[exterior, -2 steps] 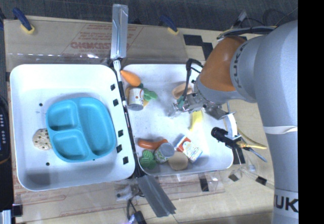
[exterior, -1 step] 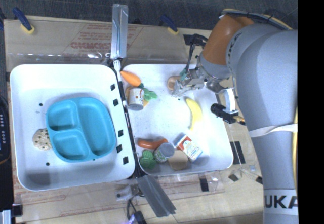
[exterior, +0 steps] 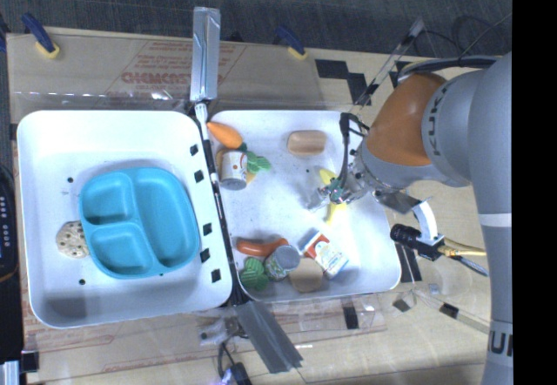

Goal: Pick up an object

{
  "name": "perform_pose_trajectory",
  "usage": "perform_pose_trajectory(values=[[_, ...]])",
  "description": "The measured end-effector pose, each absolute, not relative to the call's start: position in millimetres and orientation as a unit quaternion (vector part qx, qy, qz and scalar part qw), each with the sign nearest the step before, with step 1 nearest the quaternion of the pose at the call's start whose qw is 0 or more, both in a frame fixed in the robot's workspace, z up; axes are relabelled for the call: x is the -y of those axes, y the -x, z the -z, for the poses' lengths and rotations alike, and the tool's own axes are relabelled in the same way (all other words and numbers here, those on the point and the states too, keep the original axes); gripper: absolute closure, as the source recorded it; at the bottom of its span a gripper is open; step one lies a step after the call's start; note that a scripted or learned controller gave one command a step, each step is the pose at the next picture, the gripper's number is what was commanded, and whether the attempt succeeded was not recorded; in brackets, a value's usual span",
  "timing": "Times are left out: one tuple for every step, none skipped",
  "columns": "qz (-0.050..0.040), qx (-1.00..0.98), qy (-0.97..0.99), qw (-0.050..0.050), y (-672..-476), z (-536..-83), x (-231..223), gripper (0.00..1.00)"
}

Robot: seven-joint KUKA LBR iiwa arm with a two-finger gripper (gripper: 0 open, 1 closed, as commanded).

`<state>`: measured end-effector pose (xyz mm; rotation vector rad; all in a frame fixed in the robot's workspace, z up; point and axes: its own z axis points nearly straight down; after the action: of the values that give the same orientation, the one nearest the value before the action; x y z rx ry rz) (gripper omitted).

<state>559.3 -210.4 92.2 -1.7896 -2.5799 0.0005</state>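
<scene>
My gripper (exterior: 334,193) is low in the right bin (exterior: 374,274), near its right wall, under the orange-banded wrist. It sits right over a small yellow object (exterior: 335,211), part of which shows above and below it; whether it touches that object I cannot tell. To the upper left lies a tan bread roll (exterior: 306,143). Along the bin's left side are an orange carrot (exterior: 224,134) and a small can (exterior: 233,168) with a green piece (exterior: 258,164) beside it.
Near the right bin's front edge are a red sausage (exterior: 259,246), a green vegetable (exterior: 253,270), a second can (exterior: 283,261), a red-and-white carton (exterior: 326,254) and a brown lump (exterior: 306,280). The left bin (exterior: 52,139) holds a blue divided plate (exterior: 139,222) and a cookie (exterior: 71,239).
</scene>
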Motion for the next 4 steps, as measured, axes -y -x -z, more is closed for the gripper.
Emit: perform_pose_trajectory(values=[[0.0001,0.854,0.521,-0.001,-583.2,-120,192,1.00],[-0.0003,0.943,0.334,0.000,-566.6,-93,210,1.00],[-0.0001,0.769,0.640,0.001,-555.6,-92,208,1.00],[-0.0010,0.844,0.536,0.002,-656.5,-92,181,1.00]])
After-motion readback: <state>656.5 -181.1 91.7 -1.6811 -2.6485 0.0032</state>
